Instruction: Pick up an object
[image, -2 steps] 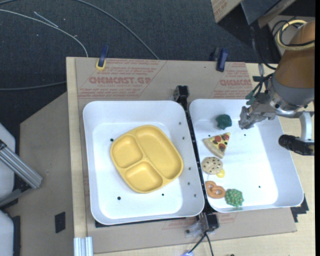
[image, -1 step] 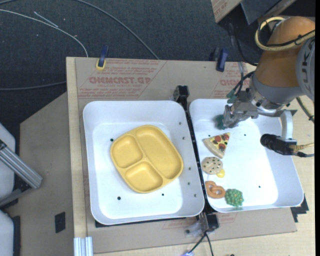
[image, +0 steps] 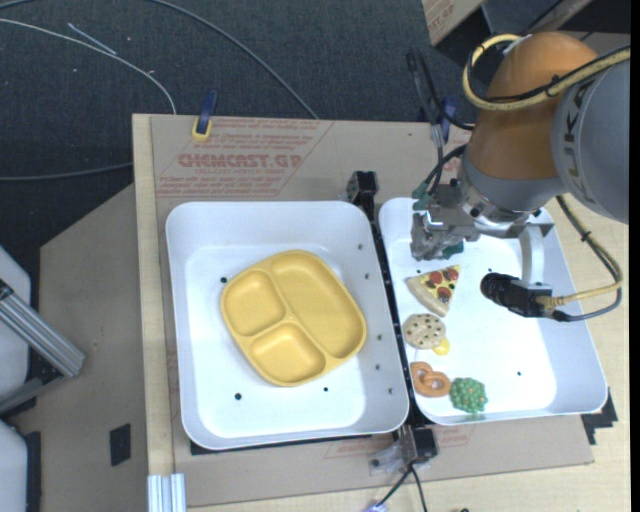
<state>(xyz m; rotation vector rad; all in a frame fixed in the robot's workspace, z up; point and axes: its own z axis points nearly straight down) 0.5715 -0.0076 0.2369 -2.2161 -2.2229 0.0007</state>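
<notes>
Nearest the camera, a green broccoli piece (image: 468, 394) and a pretzel (image: 431, 378) lie at the front of the right bin (image: 560, 385) — behind them a cookie (image: 424, 329), then a pizza slice (image: 436, 286). The gripper (image: 436, 243) hangs just above the pizza slice; whether it is closed cannot be told. The left bin (image: 190, 300) holds a yellow divided plate (image: 291, 316).
</notes>
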